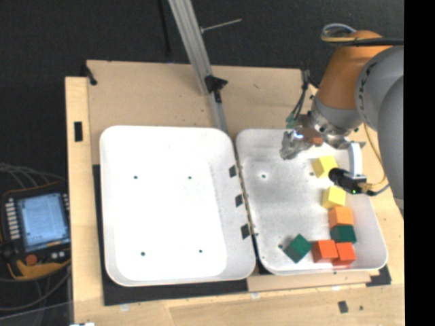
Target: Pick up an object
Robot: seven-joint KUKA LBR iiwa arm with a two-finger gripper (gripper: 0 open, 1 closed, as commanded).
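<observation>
Over the right bin (272, 202), the metallic tool (292, 143) hovers, grip unclear; matte cubes (325, 166) nearby.

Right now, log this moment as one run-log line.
gripper: over right white bin, upper edge | grasp: unclear | foam blocks: yellow, orange, green in bin

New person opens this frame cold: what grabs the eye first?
The grey arm with its orange band comes in from the right, its claw over the upper part of the right bin. Next, the coloured blocks along that bin's right side and lower corner: yellow, orange, green. A teach pendant glows at the far left.
</observation>
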